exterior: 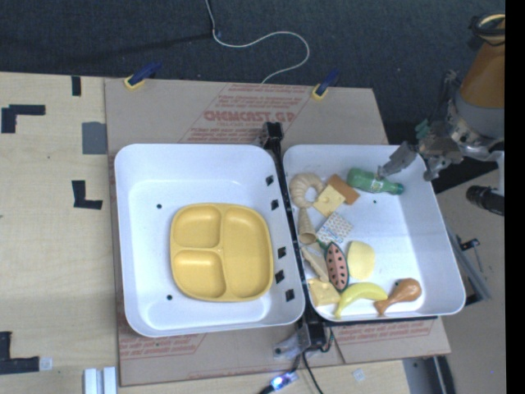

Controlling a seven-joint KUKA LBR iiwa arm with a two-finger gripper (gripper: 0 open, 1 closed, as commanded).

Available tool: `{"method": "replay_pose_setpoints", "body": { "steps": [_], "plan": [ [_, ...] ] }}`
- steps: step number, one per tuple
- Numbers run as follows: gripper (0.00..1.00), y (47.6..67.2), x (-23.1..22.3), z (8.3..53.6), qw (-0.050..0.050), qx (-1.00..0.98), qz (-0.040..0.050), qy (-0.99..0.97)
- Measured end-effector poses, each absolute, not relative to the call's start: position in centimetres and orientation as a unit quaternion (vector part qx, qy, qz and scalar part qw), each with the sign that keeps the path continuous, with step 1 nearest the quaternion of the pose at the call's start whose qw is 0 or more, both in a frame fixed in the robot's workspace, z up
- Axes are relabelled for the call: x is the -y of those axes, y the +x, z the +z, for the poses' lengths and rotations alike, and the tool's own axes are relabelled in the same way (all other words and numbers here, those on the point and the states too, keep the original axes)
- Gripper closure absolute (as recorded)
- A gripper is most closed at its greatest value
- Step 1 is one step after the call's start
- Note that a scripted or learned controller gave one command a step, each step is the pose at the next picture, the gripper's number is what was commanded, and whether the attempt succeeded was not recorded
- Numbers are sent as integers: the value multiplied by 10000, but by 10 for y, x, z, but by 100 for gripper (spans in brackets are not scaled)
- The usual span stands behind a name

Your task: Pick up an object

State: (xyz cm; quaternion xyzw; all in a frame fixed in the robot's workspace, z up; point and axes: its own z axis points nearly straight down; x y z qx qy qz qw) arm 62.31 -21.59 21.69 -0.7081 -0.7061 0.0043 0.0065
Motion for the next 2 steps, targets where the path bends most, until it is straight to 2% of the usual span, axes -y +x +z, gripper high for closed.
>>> {"method": "replay_pose_setpoints", "body": {
  "steps": [1, 2],
  "plan": [
    [0, 626, 215, 226, 5, 7075, 6, -7067],
    [0, 632, 207, 176, 21, 7078, 18, -7064]
  ]
}}
